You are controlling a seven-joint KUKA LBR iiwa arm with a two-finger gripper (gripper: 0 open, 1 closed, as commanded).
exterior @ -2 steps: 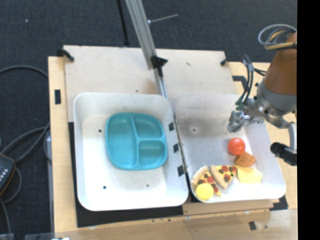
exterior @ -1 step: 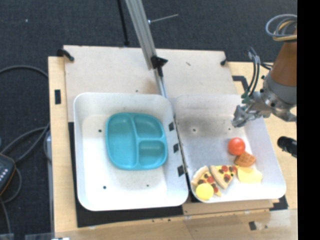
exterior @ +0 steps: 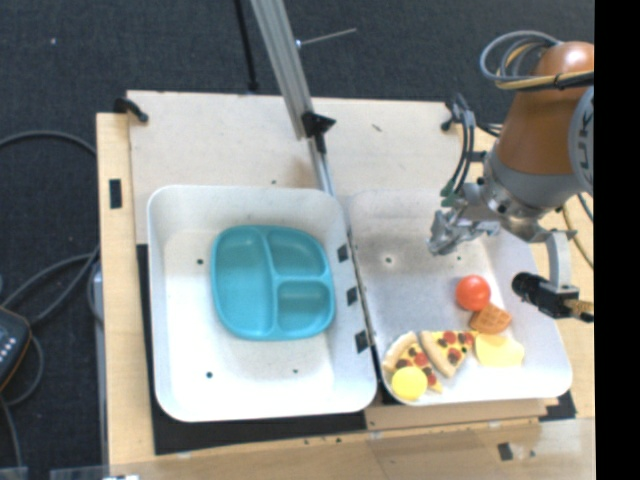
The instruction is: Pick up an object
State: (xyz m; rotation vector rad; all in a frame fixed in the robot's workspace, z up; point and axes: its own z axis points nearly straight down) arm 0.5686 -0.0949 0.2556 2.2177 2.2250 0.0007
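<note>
Dark carpet all around, with a pale desk [exterior: 200, 138] in the middle bearing two shallow white bins side by side. Left bin [exterior: 170, 368] given over to a turquoise divided tray [exterior: 272, 281], set flat near its centre, well apart from everything else. Right bin [exterior: 400, 248] carrying the pickable things, all bunched toward five o'clock on its floor, probably gathered against the near wall and corner: red tomato [exterior: 473, 291] at the top of the cluster, brown pastry [exterior: 490, 320] touching it just below, yellow cheese wedge [exterior: 499, 351] under that, pizza slice [exterior: 447, 350] fanned out to nine o'clock of the cheese, and a yellow round piece [exterior: 408, 383] in the corner at about seven o'clock of the slice. Rest of that bin's floor bare toward twelve o'clock. Grey arm [exterior: 540, 118] reaching in from three o'clock, with the tool [exterior: 450, 234] hanging over the bare floor at roughly eleven o'clock of the tomato, near it but apart. Nothing visible between the fingers [exterior: 440, 242]; opening too blurred and foreshortened to judge, so cannot tell open or closed. Judged as pre-grasp: no object lifted, tomato the closest candidate.
</note>
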